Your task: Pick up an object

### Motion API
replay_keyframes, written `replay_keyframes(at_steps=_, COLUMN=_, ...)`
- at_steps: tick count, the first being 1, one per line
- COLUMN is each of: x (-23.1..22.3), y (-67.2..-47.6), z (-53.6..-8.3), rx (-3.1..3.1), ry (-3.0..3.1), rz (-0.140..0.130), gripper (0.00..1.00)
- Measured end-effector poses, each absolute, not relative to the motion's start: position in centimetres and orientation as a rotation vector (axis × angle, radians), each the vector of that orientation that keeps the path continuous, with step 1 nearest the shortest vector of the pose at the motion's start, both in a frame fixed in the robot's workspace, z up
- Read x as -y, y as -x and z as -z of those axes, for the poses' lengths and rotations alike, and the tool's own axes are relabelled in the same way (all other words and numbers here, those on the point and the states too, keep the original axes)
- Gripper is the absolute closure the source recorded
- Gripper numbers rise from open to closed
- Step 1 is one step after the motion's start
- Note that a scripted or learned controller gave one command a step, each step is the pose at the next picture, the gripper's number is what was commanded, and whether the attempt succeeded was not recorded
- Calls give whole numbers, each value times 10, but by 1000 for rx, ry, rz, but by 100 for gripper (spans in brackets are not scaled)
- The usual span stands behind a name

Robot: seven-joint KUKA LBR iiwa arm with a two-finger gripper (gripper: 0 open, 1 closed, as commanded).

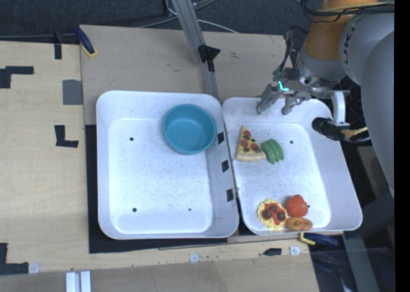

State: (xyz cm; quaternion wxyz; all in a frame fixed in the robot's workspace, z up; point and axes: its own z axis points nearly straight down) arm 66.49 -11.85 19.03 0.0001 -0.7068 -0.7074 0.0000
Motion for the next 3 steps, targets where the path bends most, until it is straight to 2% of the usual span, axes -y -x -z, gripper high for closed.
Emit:
replay_keyframes(at_steps=1, x=119, y=-665, z=-190, rx=2222, ry=2220, rz=0, gripper=0)
replay_keyframes(at_steps=2, x=119, y=-659, z=-128, rx=2219, ry=2218, rz=-6, gripper=0)
replay_keyframes(at_steps=3, x=119, y=-659, z=-88, rx=2222, ry=2220, rz=-1, gripper=0)
